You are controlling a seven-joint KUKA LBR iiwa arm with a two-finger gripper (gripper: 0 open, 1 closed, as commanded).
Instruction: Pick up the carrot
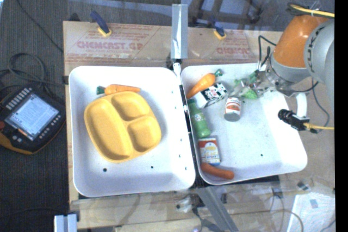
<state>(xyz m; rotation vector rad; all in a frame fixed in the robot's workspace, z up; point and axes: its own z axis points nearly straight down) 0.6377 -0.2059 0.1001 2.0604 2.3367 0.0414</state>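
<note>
Not yet lifted: carrot [201,84] lying at right bin's [272,163] upper-left corner, near the divider. Tool [260,84] hovering right of carrot, apart; grip state impossible to tell. Reach, grasp, lift remaining.

Rounded orange band [296,43], glossy, with a pale highlight on top. Smooth grey casing [326,54] beside it, curved and matte, with a darker grey ring [291,74] beneath the orange. Thin black cables [263,49] looping off the wrist, a yellow cable [310,8] arching over the top. White bracket [302,106] below, with a black cylindrical connector [288,117] and a yellow-tipped lead. Near the fingers, a small metallic gripper [255,84] of pale grey parts, too blurred for detail.
</note>
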